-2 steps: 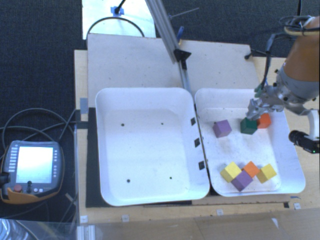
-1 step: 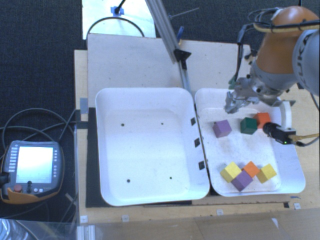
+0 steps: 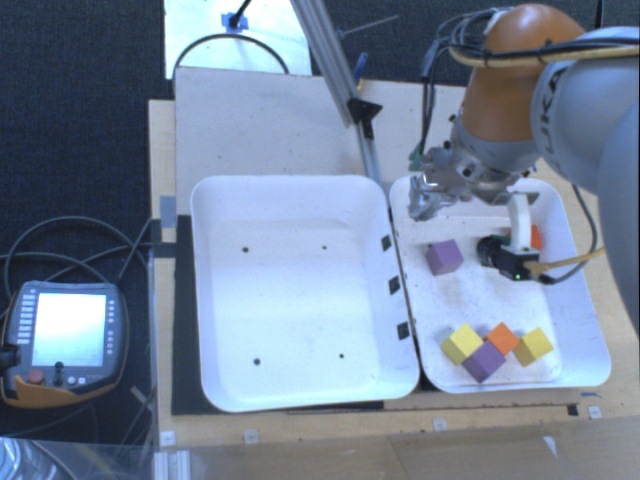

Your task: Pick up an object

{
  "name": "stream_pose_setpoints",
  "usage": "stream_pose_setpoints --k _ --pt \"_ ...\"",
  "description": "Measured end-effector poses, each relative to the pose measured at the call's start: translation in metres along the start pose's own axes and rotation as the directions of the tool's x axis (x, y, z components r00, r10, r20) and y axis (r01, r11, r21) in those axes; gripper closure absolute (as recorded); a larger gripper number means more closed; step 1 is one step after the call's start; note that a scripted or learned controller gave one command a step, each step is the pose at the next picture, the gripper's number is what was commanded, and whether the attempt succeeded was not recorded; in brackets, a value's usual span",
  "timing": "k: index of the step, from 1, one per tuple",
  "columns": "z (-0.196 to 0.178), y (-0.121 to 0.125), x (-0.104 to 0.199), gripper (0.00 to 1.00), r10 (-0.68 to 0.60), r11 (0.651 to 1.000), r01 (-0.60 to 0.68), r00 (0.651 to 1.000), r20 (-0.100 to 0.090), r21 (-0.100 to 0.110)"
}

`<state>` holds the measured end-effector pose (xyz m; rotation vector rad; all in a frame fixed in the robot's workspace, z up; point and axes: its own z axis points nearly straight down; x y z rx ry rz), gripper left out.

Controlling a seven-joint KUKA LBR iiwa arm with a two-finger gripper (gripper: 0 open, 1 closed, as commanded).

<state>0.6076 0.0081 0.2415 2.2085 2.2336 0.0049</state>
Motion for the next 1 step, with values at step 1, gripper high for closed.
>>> stream_pose_setpoints --k 1 --pt "0.0143 0.0259 0.0484 1.00 0.001 1.000 -0.001 1.000 0.000 0.000"
